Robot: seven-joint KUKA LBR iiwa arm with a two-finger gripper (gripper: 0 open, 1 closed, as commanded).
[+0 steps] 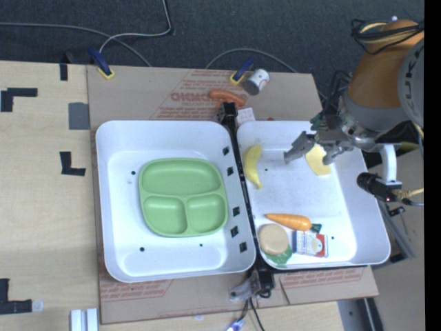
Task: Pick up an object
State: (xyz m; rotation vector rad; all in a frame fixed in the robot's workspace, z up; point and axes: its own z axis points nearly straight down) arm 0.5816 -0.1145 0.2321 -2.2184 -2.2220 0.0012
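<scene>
High fixed camera slants down over both bins [110, 185].

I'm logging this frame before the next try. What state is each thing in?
Gripper: open, nothing between its fingers, above the right bin.
Cheese wedge: lying just under the gripper.
Banana: lying by the divider.
Carrot: lying flat.
Green plate: upright in left bin.

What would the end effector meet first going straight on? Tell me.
Probably the pale yellow block in the right bin: the end effector points down at it, fingers spread to either side. Its height above is unclear.
</scene>
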